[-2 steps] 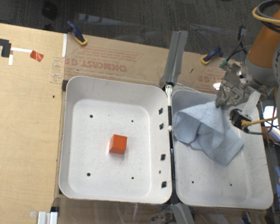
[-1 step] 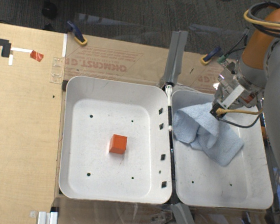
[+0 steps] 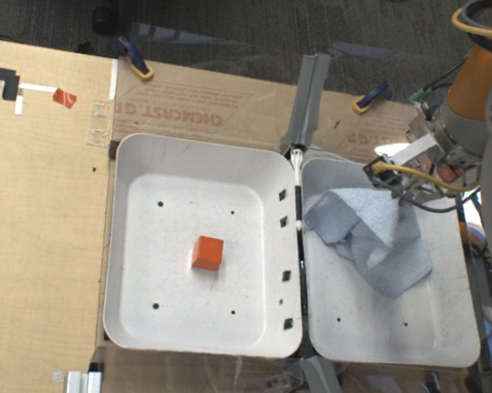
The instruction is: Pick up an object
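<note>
Even bright overhead light, sharp, soft shadows.

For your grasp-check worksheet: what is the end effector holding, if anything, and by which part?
Cannot be told: the end effector sits at the grey cloth's raised upper corner.

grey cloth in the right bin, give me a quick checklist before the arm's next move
1. Grey cloth lies inside the right bin: ok.
2. Gripper sits over the cloth's upper edge: ok.
3. Cloth actually caught by the gripper: cannot tell; the wrist and cables hide the contact.
4. Cloth lifted off the bin floor: not ok; most of it lies crumpled on the floor.
5. Orange block sits apart in the left bin, out of the arm's way: ok.
6. Yellow cable near the wrist free of the cloth: cannot tell.
</note>
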Controlling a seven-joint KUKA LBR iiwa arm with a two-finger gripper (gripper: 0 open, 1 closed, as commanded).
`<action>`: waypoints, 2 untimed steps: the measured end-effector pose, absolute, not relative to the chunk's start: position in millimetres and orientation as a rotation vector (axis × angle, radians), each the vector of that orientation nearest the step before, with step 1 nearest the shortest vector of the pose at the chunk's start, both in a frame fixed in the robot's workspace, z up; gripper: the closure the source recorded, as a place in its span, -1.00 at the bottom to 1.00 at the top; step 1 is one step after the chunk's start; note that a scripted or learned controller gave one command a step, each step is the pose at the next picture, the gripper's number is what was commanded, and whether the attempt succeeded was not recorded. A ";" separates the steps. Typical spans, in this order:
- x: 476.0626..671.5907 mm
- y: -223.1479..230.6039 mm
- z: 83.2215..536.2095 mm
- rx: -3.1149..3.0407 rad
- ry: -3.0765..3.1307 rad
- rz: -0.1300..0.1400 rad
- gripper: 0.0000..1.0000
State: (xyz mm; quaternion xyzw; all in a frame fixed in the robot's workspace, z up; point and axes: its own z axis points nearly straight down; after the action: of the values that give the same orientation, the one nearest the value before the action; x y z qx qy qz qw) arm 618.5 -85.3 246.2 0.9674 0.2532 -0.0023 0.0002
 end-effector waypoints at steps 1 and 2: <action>619.1 -151.1 308.5 3.106 0.471 -0.008 1.00; 642.5 -167.7 322.8 3.125 0.322 -0.010 1.00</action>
State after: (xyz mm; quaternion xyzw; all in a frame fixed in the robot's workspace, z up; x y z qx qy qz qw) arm 642.5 -167.7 322.8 0.9947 0.1026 -0.0030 -0.0002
